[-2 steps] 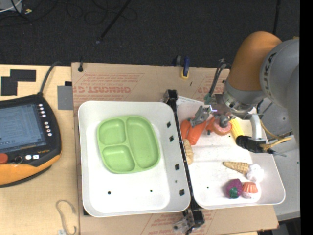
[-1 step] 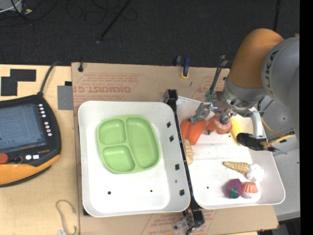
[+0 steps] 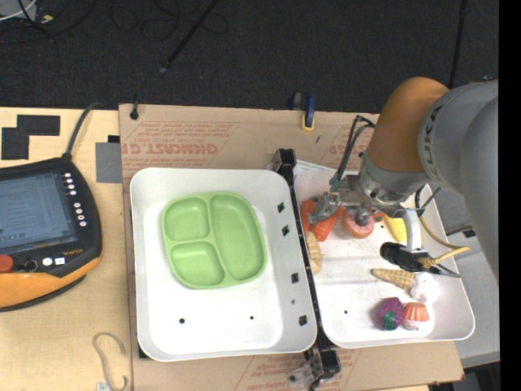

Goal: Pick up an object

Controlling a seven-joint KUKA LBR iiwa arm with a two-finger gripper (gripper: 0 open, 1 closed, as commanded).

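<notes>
The grey arm with an orange band point(image 3: 423, 145) reaches in over the far edge of the right shallow white bin point(image 3: 456, 332). The jaws hang low over the far left part of this bin. Whether the jaws are spread or pressed together cannot be told.

An orange carrot-shaped toy point(image 3: 319, 221) lies just below the jaws, near the bin's left wall. A pink-red round toy point(image 3: 358, 225) lies just beside it to the right. No item is visibly pinched.

A beige ridged item point(image 3: 313, 255) rests against the left wall, nearer than the carrot-shaped toy. A tan ice-cream-cone toy point(image 3: 395, 277) lies toward the right edge. A purple and green toy point(image 3: 391, 312) and a small orange and white cupcake toy point(image 3: 416, 314) sit side by side near the near right corner.

The left shallow white bin point(image 3: 155, 316) holds a green three-compartment plastic plate point(image 3: 216, 239) near its centre.

A grey and orange handheld control pendant point(image 3: 41, 226) rests at the left edge of the surface point(image 3: 106, 316).
</notes>
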